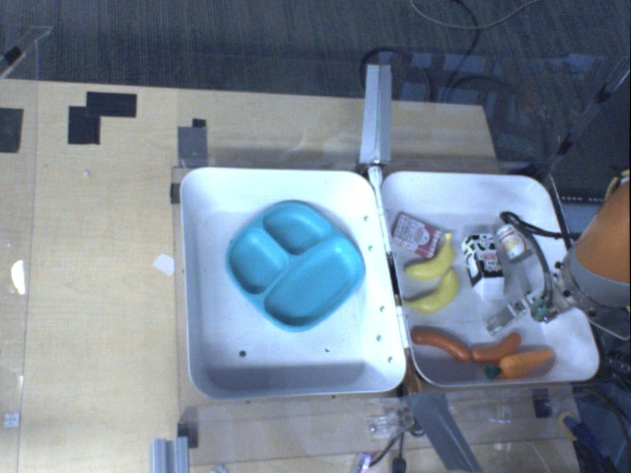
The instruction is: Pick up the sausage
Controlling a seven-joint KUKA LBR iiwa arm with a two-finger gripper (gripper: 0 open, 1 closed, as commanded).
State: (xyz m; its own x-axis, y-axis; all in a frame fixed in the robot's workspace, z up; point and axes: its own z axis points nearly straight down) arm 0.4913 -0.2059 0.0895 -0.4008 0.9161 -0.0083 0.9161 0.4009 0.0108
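the long reddish-brown sausage (464, 346) lies along the near edge of the right shallow white bin (463, 187), its right end touching an orange carrot (526, 363) in the near right corner. the metal gripper (513, 308) hovers just above that end; whether its fingers are spread or pressed together i cannot tell. two yellow bananas (435, 276) lie mid-bin. a blue divided plate (296, 264) sits in the left white bin (207, 294).

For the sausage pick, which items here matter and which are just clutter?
Job:
sausage, near edge of right bin
gripper, above the right bin

Lying about:
carrot, beside the sausage
two bananas
pink packet
black-and-white carton
blue tray, in left bin
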